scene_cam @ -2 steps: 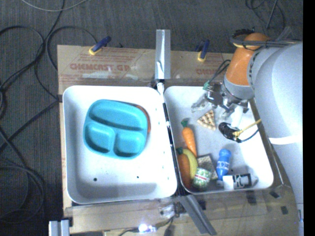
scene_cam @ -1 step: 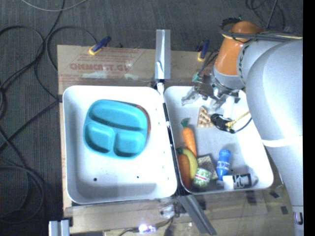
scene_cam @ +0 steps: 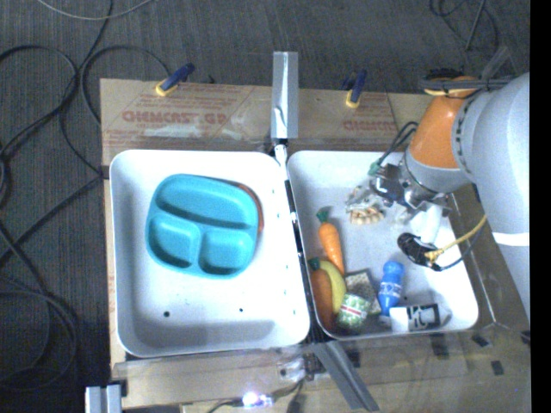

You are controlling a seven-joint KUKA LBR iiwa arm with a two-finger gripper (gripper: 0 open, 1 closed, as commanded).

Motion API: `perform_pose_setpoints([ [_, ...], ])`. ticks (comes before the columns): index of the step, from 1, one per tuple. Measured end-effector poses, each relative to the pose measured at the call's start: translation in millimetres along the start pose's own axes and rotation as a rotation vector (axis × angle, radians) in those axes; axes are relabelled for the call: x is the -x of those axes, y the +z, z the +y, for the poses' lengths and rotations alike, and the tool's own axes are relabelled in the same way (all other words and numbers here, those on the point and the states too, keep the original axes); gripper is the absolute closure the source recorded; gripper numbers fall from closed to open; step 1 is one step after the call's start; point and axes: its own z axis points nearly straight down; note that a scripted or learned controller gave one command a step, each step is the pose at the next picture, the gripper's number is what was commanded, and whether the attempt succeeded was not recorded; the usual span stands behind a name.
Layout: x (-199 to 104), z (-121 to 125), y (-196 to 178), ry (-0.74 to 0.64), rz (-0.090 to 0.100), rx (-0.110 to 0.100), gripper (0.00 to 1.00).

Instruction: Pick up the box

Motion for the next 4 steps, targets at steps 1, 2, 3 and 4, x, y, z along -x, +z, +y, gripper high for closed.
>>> perform_pose_setpoints([
  [1, -79, 12, 0, 0.117, 0.001, 0.0, 0.0],
  [2, -75, 31, -49, 0.515, -0.007, -0.011, 0.0],
  [3, -26, 28, -11, 0.615, -0.008, -0.009, 0.0],
  [4, 31, 46, 0, 0.601, 0.016, -0.023, 0.0],
])
